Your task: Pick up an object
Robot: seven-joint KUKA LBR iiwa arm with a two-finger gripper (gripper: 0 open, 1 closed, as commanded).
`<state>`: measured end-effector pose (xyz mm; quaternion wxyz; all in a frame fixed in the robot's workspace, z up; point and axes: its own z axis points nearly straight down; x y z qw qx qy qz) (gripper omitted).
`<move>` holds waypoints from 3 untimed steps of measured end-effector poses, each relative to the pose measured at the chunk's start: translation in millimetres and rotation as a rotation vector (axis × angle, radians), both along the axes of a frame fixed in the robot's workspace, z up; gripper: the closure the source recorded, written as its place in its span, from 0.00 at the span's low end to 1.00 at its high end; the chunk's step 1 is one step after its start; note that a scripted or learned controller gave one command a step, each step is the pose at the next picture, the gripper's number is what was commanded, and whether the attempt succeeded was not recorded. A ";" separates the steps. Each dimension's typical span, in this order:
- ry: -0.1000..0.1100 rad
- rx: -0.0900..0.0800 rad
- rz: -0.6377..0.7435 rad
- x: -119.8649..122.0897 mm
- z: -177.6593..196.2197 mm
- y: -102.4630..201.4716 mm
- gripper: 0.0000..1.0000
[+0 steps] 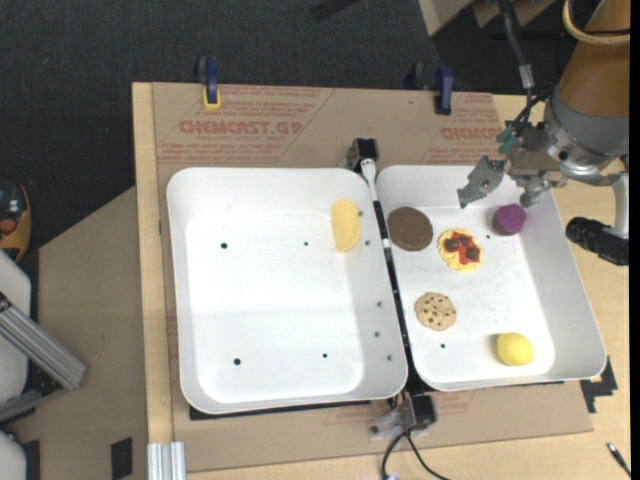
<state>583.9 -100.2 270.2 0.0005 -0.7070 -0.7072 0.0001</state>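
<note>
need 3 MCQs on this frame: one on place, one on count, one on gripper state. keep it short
1. Where is the pale yellow piece?
A. left bin
B. right bin
C. on the cardboard

2. How many items lie in the right bin?
A. three
B. five
C. seven

3. The gripper is:
A. shut on the cookie
B. open, holding nothing
C. shut on the lemon

Key: 1 A, it lies by the left bin's right wall. 2 B, brown disc, pizza-like piece, purple piece, cookie, yellow lemon. 3 B, its fingers stand apart with nothing between.
</note>
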 end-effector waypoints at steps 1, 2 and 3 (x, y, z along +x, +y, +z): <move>0.009 0.002 0.001 -3.0 -91.3 19.5 0.00; -0.006 -0.001 0.000 31.2 -185.8 7.1 0.00; -0.023 -0.007 -0.002 35.1 -165.0 5.3 1.00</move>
